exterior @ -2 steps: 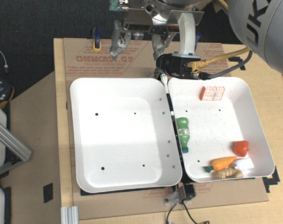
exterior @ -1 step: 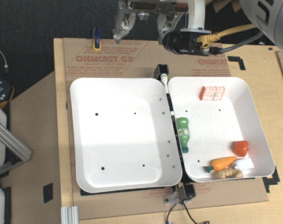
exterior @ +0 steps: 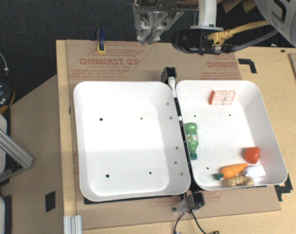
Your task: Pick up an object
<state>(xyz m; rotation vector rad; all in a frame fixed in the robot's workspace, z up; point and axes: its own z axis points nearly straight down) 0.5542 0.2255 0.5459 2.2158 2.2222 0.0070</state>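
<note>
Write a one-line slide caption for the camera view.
Gripper hovers beyond the bins; right bin holds a green bottle, carrot and tomato.

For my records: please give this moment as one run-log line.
gripper: above bench, behind bins, holds nothing | right bin: green bottle, pink box, tomato, carrot

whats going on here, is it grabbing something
Not yet. The arm's tool hangs above the far edge of the bench, back from both bins, with nothing between its fingers. The right bin holds a green bottle, a pink packet, a red tomato, a carrot and a ginger root, all untouched.
</note>
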